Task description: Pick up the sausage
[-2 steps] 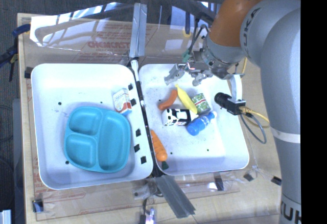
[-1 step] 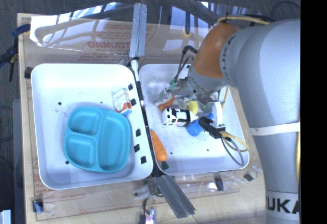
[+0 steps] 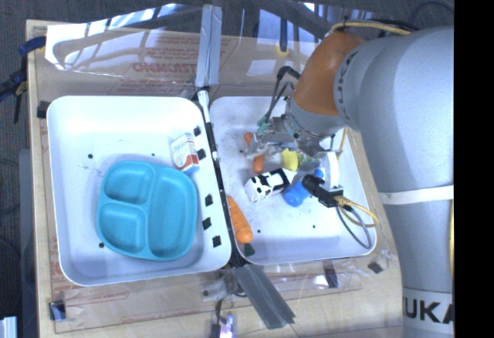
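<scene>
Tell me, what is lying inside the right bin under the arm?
In the right bin I see a black-and-white toy, a blue piece, a yellow piece and an orange sausage-like item by the left wall. The arm covers the rest.

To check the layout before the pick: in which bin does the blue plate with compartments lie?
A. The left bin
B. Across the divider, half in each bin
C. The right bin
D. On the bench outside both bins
A: the blue plate lies wholly inside the left bin, while the arm works over the right bin.
</scene>
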Motion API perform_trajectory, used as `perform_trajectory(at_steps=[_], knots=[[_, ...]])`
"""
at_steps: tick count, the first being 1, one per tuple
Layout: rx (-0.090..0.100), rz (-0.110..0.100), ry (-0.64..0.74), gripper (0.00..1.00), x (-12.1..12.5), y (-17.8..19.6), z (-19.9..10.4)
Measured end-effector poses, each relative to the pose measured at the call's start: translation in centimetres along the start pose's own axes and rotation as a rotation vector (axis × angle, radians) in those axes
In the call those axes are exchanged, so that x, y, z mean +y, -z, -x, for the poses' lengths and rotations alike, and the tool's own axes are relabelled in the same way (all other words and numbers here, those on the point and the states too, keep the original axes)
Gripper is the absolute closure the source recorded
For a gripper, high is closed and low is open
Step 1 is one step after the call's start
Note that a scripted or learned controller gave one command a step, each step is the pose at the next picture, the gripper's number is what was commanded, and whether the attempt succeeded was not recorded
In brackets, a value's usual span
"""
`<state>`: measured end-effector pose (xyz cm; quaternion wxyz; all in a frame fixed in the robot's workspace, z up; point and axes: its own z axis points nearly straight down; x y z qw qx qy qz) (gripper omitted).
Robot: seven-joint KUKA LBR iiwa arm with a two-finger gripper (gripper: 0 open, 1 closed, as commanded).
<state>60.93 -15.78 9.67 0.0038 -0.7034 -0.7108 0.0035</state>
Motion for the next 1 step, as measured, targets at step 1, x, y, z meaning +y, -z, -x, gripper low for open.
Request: perform_trajectory(at_steps=[1], knots=[[-0.001,0.007,0.192,1.00,1.52,4.08,-0.46]])
